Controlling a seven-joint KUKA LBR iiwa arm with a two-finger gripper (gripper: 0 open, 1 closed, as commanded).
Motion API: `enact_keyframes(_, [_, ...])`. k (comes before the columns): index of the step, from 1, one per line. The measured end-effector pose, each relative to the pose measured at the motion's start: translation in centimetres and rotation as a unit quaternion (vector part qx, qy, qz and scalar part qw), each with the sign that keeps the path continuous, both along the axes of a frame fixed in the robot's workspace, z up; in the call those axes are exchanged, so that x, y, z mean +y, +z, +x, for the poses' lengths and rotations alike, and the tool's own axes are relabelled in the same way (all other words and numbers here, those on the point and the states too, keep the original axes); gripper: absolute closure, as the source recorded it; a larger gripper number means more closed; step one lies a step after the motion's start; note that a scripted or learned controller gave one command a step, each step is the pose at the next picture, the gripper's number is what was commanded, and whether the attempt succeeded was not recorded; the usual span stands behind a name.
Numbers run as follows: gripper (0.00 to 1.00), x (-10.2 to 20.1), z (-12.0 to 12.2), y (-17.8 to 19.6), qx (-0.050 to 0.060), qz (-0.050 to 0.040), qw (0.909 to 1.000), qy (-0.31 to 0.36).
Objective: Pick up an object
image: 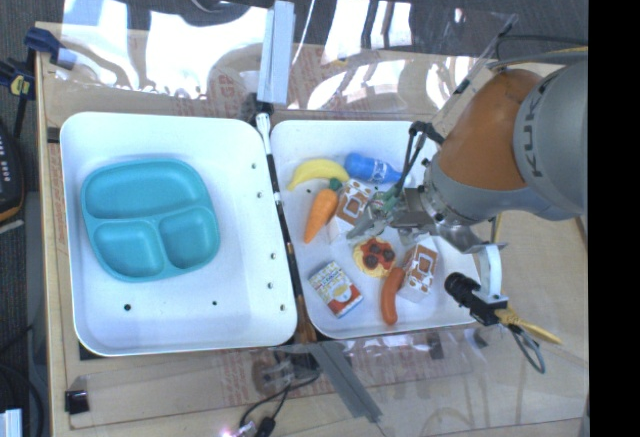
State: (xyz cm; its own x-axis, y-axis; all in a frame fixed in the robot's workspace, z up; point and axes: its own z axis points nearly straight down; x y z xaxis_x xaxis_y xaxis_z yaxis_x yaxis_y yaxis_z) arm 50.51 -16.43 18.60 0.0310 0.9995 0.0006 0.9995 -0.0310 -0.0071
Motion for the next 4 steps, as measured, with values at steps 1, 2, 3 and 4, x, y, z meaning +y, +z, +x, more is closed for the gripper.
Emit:
enact_keyframes(1, [0.00,1.1,0.4,-9.4,-0.002,0.0004,0.9982,0.059])
enact_keyframes(2, [0.00,2.0,6.7,-9.4,-0.002,-0.0003,0.9996,0.028])
enact_keyframes(3, [0.00,0.1,14.0,-9.3,-0.002,-0.0001,0.9975,0.071])
enact_keyframes(4, [1.00,0.3,14.0,-8.3,-0.001,0.0004,0.9972,0.074])
